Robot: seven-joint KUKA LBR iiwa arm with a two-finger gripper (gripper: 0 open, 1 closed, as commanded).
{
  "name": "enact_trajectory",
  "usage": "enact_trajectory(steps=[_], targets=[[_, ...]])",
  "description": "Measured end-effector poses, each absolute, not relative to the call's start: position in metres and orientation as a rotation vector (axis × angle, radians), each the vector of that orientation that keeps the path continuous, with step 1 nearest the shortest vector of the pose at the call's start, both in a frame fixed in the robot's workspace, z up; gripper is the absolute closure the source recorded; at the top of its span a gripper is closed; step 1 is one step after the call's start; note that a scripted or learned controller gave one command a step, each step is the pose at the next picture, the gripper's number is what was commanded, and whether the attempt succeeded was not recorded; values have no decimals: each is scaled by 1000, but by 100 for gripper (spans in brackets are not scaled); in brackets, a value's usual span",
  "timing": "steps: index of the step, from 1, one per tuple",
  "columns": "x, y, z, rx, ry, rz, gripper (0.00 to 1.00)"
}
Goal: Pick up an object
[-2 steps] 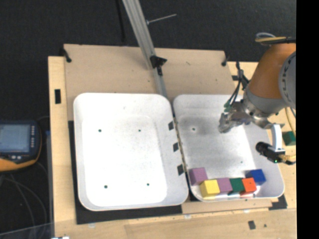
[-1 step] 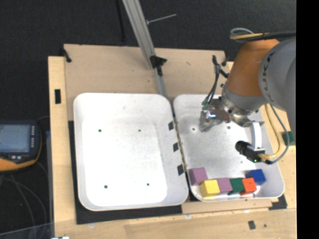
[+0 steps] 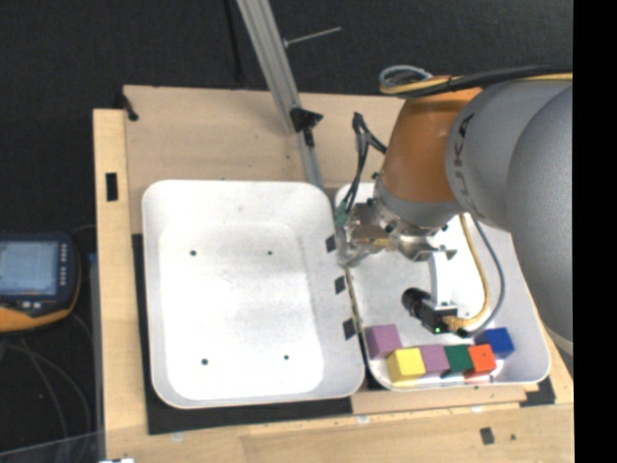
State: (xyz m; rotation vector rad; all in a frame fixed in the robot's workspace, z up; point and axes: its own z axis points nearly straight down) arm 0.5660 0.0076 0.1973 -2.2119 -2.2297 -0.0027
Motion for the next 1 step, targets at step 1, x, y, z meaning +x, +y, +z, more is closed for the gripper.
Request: enact_trajectory(steps=[1], targets=[[578,73,245,-2212,-2234,-9,100]])
